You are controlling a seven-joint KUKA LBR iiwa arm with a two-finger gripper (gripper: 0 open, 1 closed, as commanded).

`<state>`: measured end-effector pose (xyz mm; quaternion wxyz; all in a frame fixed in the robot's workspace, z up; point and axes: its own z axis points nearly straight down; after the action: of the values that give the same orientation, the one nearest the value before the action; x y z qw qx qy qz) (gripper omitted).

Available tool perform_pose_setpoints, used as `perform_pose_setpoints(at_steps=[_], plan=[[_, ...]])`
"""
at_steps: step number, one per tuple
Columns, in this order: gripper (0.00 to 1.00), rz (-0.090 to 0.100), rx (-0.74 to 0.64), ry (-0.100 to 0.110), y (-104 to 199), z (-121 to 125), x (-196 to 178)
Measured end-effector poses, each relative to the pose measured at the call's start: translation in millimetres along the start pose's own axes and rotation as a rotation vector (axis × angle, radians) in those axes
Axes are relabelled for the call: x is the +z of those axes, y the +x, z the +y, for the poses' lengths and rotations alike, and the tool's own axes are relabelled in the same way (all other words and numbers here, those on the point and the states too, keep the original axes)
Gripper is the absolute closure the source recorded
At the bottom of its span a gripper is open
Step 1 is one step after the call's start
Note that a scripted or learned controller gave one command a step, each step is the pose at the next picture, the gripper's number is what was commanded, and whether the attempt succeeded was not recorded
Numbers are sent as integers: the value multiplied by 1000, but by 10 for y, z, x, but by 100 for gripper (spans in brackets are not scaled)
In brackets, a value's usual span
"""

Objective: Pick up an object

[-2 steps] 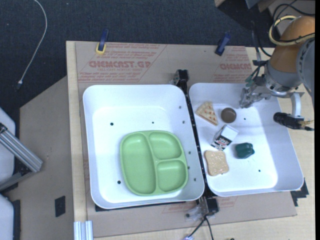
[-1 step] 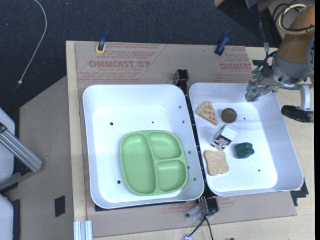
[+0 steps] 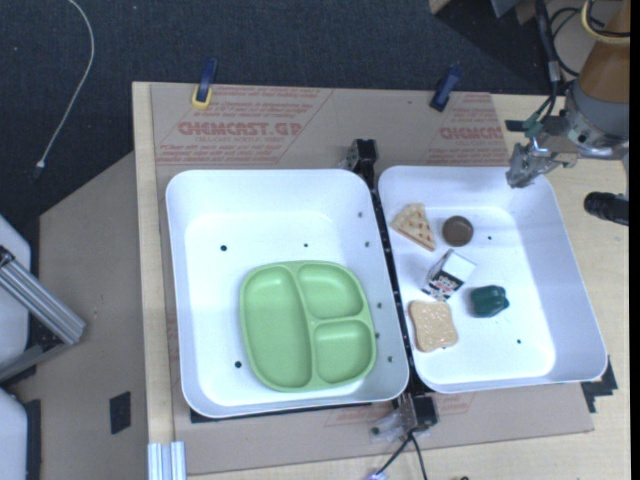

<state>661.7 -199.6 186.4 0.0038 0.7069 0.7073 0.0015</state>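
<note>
a tabletop [image 3: 300, 118] lined with printed cardboard carries two white bins over dark carpet, and the arm waits at the upper right.

we see the jaws of the gripper [image 3: 522, 173] above the top rim of the right bin [image 3: 570, 268], and we cannot tell whether they are apart or together. the candidates lie in that bin's left half: a cheese wedge [image 3: 415, 226], a brown disc [image 3: 457, 231], a small printed box [image 3: 447, 274], a dark green piece [image 3: 488, 301] and a slice of toast [image 3: 432, 325]. a green divided plate [image 3: 305, 325] sits in the left bin [image 3: 200, 228]. we judge this the approach step, with nothing gripped; the next move calls for choosing one item, travelling down-left over it and descending.
</note>
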Motion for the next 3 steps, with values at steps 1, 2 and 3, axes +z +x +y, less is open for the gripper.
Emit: perform_pose_setpoints(at_steps=[1, 2, 3], plan=[[100, 0, 0, -1, -6, 21, -512], [100, 6, -4, 11, 544, -141, -412], [100, 6, -4, 10, 1032, -240, -510]])
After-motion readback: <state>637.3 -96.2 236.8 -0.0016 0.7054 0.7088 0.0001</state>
